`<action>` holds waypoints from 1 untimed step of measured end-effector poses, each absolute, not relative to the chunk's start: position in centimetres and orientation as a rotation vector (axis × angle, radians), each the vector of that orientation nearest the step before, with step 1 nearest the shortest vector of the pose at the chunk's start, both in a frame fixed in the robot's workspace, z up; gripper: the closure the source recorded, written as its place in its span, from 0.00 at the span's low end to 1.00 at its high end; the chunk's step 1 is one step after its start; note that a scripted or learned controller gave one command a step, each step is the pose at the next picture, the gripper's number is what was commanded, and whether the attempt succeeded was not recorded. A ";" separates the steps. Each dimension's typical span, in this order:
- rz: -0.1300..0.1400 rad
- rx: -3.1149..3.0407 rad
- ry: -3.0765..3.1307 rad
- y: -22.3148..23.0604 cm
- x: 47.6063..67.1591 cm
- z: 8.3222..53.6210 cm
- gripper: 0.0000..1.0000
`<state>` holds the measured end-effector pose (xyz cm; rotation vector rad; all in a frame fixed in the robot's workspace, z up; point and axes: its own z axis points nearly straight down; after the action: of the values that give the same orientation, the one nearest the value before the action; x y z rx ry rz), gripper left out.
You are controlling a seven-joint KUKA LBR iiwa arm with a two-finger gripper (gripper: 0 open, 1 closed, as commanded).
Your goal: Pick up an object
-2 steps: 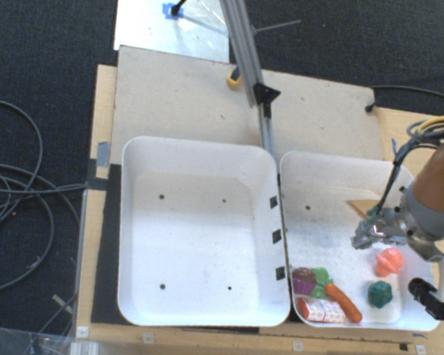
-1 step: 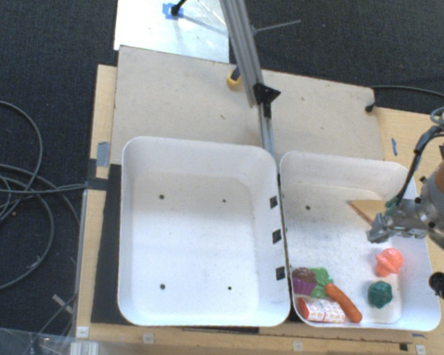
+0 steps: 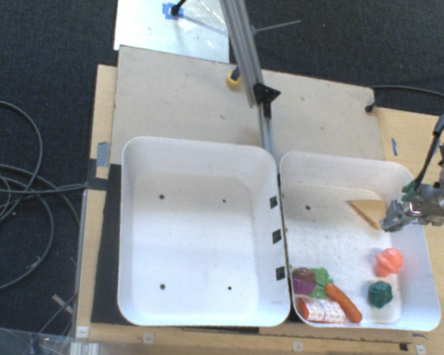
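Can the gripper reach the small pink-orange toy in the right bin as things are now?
Probably yes. The gripper hangs just above the small pink-orange toy in the right white bin, and nothing lies between them.

Bright, even overhead light, soft shadows inside the white bins (image 3: 209,151), mild glare, slight overall softness.
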<state>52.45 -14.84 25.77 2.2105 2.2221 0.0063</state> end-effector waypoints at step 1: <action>0.007 2.207 2.233 -9.3 54.9 26.3 1.00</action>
<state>54.89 -9.26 26.26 2.2069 2.2332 0.0070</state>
